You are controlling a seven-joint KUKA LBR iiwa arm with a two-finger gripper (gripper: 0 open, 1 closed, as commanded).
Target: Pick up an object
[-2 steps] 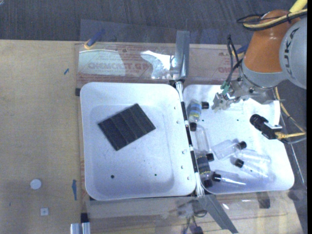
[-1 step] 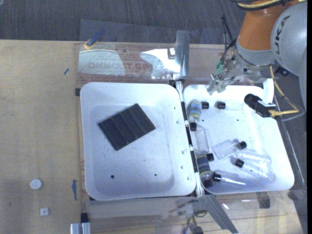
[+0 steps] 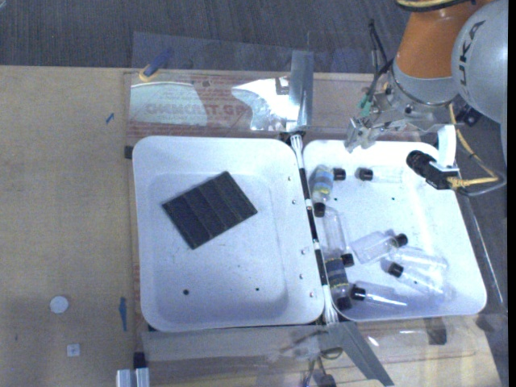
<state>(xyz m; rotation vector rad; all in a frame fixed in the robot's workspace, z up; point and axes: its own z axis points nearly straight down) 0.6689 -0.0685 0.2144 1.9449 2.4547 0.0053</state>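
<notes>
— How far along is it?
— Barely begun, I'd say. The arm [image 3: 451,39] hangs over the far edge of the right bin [image 3: 435,208]; its jaws are up there, apart or together I can't tell

— And the pickings?
— A dark slab [image 3: 210,209] in the left bin [image 3: 161,297]; clear vials [image 3: 379,244] lie untouched in the right

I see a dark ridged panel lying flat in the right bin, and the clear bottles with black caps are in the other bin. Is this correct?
Not quite. The camera view shows the dark ridged panel lying flat in the left bin. The clear bottles with black caps are in the other bin, the right bin, and there the claw is seen above the far edge.
</notes>
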